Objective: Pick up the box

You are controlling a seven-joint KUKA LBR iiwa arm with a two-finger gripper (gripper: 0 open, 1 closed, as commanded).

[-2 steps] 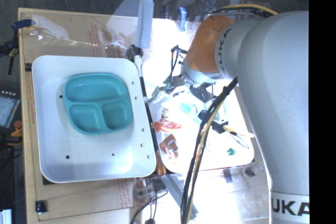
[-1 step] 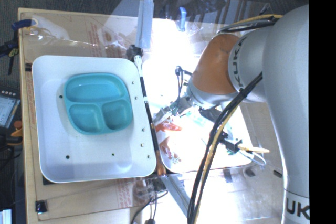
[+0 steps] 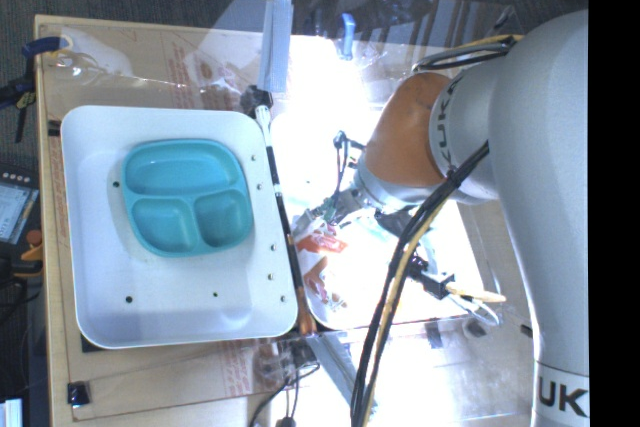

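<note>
My gripper (image 3: pixel 333 211) is low in the right bin (image 3: pixel 330 315), near that bin's left wall, below the orange wrist band (image 3: pixel 405 140). Right under and just in front of it lies a small red and white object (image 3: pixel 322 241) that may be the box; glare washes out its shape. I cannot tell whether the gripper touches it. Another small reddish item (image 3: pixel 320 287) lies nearer the front left corner of the same bin.
The left bin (image 3: pixel 90 295) holds a teal three-compartment plate (image 3: pixel 187 195). A divider wall (image 3: pixel 280 215) separates the bins close to the gripper. Black cables (image 3: pixel 400 285) hang from the arm across the right bin. Strong glare covers most of the right bin.
</note>
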